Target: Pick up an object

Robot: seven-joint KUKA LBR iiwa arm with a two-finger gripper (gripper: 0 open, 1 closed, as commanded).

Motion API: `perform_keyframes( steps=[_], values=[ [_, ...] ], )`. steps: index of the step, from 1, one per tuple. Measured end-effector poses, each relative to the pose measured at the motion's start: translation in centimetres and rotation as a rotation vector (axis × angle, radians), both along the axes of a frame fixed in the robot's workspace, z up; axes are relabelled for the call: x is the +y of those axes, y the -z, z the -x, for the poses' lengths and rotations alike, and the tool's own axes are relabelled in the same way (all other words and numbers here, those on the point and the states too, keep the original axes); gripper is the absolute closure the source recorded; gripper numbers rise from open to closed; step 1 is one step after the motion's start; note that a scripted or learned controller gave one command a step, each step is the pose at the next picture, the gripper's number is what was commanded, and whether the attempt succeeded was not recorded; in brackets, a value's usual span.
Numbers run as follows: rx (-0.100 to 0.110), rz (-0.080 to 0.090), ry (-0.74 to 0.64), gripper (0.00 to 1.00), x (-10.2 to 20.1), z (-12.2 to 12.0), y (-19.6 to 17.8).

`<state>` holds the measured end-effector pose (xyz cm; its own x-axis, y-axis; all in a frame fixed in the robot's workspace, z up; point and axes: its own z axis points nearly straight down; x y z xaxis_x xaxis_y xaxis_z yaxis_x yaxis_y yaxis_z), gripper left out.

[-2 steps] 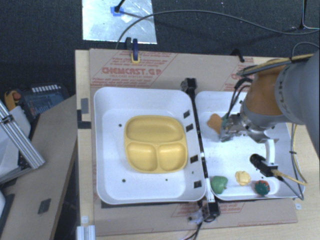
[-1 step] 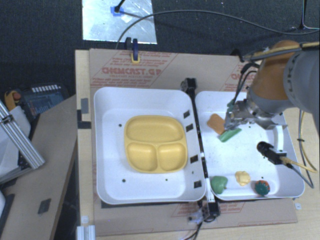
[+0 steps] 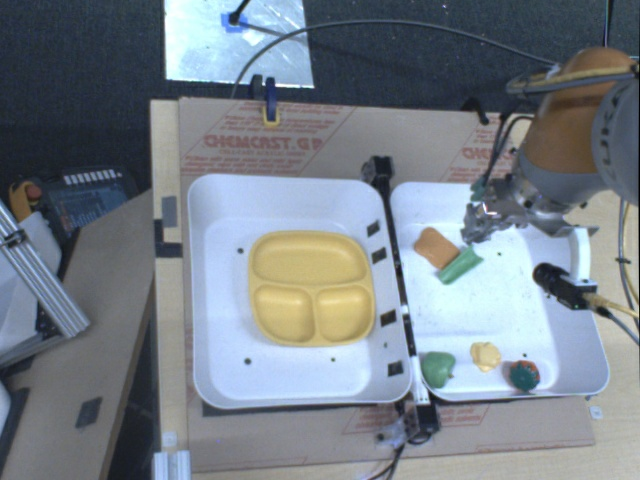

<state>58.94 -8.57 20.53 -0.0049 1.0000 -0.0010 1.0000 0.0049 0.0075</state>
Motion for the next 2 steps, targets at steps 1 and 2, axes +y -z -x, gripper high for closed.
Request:
perform_keyframes(
  steps=[1, 2],
  values=[
    [0.008, -0.002, -0.004, 1.00, 4.8, 2.3, 0.6],
    [0.009, -0.004, -0.005, 1.00, 10.2, 4.8, 0.7]
  ],
)
